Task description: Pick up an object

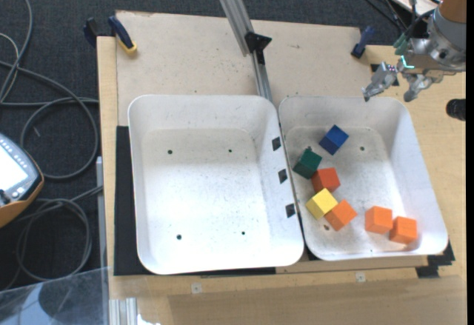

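jaws of the gripper [394, 86] stand apart, holding nothing, above the far right edge of the right bin [415, 146]. blocks lie nearer and to the left in that bin: blue block [334, 139] closest, then green [307, 163], yellow [322, 203] and orange ones [404, 229].

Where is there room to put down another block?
The left bin has a bare floor. In the right bin, the strip by the right wall is free. It is crowded from the blue cube down to the orange cubes in front.
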### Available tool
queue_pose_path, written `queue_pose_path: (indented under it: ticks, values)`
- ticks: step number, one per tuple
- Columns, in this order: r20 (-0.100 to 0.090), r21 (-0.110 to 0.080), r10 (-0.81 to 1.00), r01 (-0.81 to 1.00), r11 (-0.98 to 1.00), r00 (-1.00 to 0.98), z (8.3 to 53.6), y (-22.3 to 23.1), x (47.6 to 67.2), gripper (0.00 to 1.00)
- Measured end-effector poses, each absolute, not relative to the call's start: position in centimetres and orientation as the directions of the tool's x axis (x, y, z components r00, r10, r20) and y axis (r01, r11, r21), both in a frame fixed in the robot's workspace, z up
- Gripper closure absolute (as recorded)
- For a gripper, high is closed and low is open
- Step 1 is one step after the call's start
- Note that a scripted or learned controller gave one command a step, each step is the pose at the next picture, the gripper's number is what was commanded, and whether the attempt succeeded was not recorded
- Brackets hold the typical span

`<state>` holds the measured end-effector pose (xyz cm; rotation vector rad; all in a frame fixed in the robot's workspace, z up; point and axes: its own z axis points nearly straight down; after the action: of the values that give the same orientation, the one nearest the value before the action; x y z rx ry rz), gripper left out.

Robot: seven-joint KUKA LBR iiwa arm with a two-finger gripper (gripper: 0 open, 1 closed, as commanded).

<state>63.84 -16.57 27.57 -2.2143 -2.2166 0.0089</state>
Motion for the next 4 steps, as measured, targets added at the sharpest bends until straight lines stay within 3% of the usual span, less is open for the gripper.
queue_pose_path:
  ticks: [1,2,4]
  values:
    - [0.000,-0.006,1.000,1.000,0.002,-0.002,27.8,-16.6,63.9,0.00]
    - [0.002,-0.012,1.000,1.000,0.001,-0.001,21.6,-16.7,63.1,0.00]
    - [0.006,-0.007,1.000,1.000,0.002,-0.002,11.0,-15.9,63.8,0.00]
